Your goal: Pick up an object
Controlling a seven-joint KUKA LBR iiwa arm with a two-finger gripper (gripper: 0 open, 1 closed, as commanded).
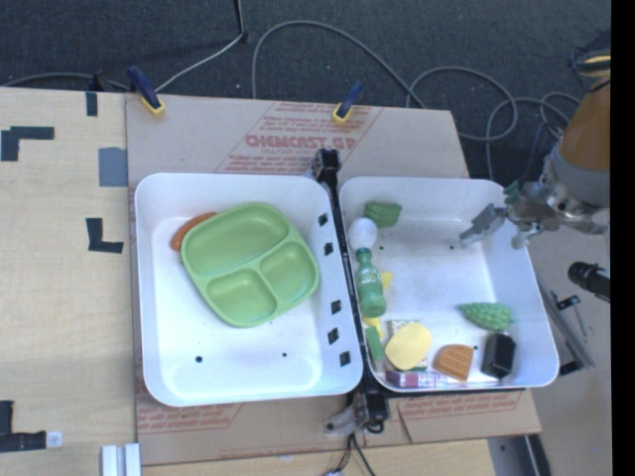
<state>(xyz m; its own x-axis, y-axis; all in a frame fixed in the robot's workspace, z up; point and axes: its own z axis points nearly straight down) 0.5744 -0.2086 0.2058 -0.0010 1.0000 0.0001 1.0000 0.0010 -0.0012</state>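
My gripper point(501, 230) hovers over the upper right part of the right bin point(437, 191), reaching in from the right. Its two fingers stand open and nothing is between them. Below it in the same bin lie a green bumpy piece point(486, 315), a black block point(498, 355), an orange wedge point(454, 361) and a yellow round piece point(408, 346). A green-and-white bottle point(367, 271) lies along the bin's left wall, and a small green item point(382, 212) sits above it.
The left bin point(159, 365) holds a green divided plate point(253, 264) with an orange thing point(187, 230) tucked under its upper left edge. A black divider point(332, 216) runs between the bins. Cables lie beyond the bench.
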